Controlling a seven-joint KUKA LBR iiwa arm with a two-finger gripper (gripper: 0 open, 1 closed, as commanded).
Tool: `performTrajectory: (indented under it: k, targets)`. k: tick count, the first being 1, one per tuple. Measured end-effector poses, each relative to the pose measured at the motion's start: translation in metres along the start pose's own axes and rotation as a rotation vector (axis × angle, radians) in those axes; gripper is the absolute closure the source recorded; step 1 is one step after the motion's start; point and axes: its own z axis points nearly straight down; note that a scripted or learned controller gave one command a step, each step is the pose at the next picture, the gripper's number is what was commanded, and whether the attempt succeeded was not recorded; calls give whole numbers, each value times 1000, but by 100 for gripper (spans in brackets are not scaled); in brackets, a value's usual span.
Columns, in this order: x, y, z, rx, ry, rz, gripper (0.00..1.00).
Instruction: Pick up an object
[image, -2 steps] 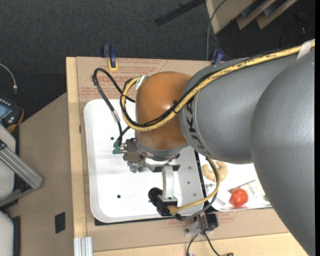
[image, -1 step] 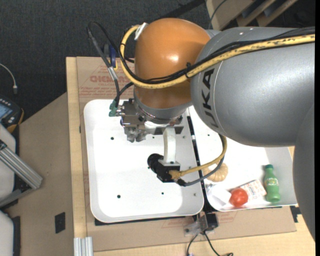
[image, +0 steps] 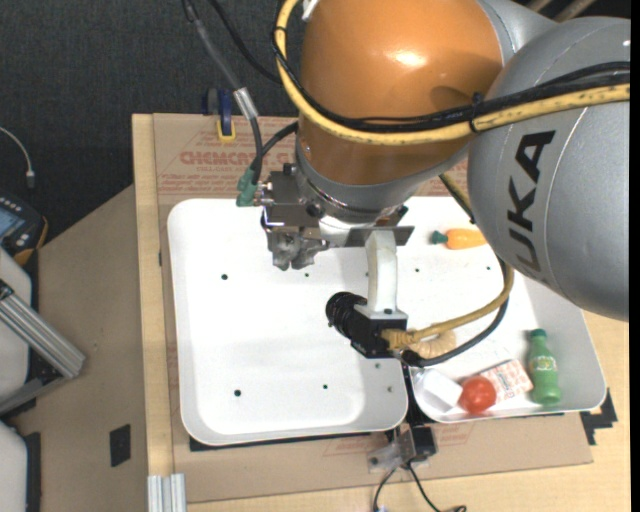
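My gripper (image: 291, 252) hangs over the upper middle of the left white bin (image: 250, 350), under the big orange wrist band. Nothing shows beneath it but bare bin floor. In the right bin (image: 592, 382) lie an orange carrot-like toy (image: 462, 238) near the far edge, and a red tomato-like ball (image: 478, 393), a white and red packet (image: 506, 377) and a green bottle (image: 543, 366) at the near end. All of these lie well to the right of the gripper. The arm hides much of the right bin.
A white bracket with a black fitting (image: 356, 322) and a yellow-wrapped cable (image: 470, 320) hang from the arm over the seam between the bins. A cardboard sheet (image: 200, 150) lies under both bins. A blue clamp (image: 224, 108) sits at its far edge.
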Motion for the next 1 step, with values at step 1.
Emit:
performTrajectory:
  k: [1]
  targets:
    - [-1, 0, 15, 15, -8, 3, 100]
